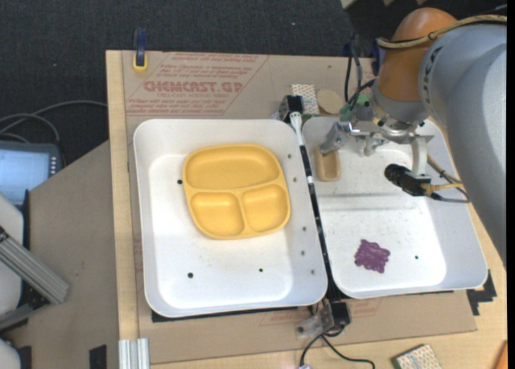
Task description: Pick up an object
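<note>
Hovering over the right bin (pixel 451 267) — pincer (pixel 354 136) above tan block (pixel 326 166).

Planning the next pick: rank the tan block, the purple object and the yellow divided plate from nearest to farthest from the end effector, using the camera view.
1. Tan block: right bin, far-left corner, just left of the end effector.
2. Purple object: right bin, toward its near edge.
3. Yellow divided plate: left bin.

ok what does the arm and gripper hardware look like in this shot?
The arm is a thick, rounded light-grey body with a glossy orange band above the wrist. Below it sits a metallic silver gripper. Thin black cables run down beside the wrist. No markings are legible.
</note>
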Tool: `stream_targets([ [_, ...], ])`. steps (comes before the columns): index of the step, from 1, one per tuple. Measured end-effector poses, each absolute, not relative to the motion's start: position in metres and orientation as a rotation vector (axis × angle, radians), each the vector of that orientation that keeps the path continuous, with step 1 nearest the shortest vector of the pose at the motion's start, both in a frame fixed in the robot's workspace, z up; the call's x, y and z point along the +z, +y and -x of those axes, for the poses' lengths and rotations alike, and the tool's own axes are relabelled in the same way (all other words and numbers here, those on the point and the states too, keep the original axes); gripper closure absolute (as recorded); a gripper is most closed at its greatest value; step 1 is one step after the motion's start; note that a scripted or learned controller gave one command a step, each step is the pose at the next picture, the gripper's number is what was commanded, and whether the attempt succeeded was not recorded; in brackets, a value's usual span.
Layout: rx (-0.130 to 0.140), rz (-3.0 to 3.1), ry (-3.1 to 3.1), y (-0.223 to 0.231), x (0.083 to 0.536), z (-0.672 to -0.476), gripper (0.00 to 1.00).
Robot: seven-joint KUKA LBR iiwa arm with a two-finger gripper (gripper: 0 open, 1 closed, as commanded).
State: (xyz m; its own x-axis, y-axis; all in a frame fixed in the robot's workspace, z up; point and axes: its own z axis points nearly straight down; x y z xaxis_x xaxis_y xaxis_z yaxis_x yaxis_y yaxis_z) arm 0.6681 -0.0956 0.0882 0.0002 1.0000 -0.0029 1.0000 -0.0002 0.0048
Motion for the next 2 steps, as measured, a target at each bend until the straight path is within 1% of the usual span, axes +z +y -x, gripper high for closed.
stream_targets([
  [2,0.001,-2.217,2.217,-0.0948,0.0883,-0.6680,0.00],
])
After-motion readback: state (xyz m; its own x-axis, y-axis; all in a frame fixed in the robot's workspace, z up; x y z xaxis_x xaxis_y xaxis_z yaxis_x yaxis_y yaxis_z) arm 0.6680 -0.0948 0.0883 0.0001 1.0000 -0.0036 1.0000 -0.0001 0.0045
